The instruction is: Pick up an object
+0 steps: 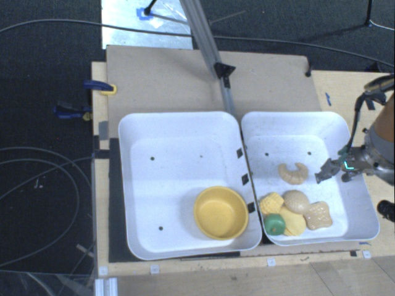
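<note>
Croissant (294, 173), likely light, rigid plastic, sits at nine o'clock from the claw (326, 172); pinch its middle. Claw's spread: cannot tell.

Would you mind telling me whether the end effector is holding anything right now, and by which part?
Nothing is held: the end effector hangs over the right white bin, apart from the tan croissant-shaped toy.

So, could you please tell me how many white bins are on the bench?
2: the left bin holding a yellow bowl, and the right bin beside it.
</note>
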`<state>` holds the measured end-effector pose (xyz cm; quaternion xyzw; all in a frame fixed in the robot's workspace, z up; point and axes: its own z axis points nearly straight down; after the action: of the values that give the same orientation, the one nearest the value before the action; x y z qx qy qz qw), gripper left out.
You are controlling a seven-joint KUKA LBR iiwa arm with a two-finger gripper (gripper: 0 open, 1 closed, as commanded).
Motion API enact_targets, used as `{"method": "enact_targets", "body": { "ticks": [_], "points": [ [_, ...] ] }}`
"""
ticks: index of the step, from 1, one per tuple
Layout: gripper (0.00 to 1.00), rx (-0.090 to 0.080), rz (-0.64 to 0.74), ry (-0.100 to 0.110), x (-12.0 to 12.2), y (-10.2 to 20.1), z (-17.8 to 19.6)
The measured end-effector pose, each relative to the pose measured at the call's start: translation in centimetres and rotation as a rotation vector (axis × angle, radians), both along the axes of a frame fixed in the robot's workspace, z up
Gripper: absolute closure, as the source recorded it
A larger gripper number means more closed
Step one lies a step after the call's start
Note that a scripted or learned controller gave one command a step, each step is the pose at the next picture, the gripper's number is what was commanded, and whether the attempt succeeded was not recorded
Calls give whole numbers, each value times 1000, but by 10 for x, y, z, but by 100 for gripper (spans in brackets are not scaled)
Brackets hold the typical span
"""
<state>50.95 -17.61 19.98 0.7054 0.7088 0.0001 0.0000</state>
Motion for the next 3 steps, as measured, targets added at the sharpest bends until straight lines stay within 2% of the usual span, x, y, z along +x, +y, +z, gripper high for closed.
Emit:
{"method": "enact_targets", "body": {
  "ticks": [1,2,3],
  "points": [
    [0,0,0,-1,0,0,1],
    [0,0,-4,1,2,-1,-41],
    [0,0,-4,1,5,-4,-102]
  ]
}}
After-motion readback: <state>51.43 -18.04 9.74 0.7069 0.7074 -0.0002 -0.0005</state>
